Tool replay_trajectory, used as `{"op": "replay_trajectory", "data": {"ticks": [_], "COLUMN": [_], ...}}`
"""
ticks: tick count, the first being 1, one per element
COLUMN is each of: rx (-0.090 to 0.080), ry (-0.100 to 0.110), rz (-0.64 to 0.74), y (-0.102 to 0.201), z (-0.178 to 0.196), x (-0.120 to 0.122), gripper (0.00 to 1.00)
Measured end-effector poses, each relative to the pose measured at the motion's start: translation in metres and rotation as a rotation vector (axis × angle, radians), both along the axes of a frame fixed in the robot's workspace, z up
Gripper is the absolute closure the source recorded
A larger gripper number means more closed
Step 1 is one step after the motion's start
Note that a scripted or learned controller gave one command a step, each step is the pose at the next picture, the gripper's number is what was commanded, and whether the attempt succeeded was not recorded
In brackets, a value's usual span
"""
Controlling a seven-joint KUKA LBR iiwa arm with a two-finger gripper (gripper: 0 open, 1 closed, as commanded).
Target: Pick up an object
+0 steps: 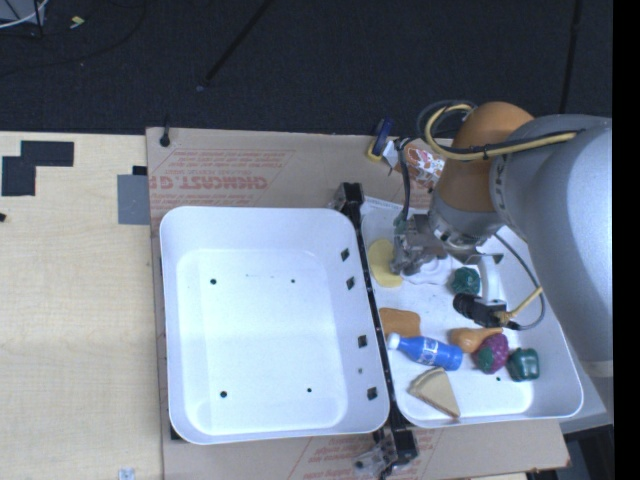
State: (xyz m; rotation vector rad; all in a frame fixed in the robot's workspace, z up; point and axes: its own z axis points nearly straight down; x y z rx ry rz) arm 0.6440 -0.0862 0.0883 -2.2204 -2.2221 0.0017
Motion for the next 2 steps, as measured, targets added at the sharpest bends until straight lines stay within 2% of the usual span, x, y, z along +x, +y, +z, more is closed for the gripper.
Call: {"op": "replay_trajectory", "data": {"ticks": [1, 2], "rx": [0.000, 0.000], "ry": [0.000, 0.001], "rz": [0.000, 0.001], "y": [-0.0096, -0.0093], "z": [0.0183, 0.0174], "x": [-0.0001, -0.0003], "gripper": [1.00, 0.00]}}
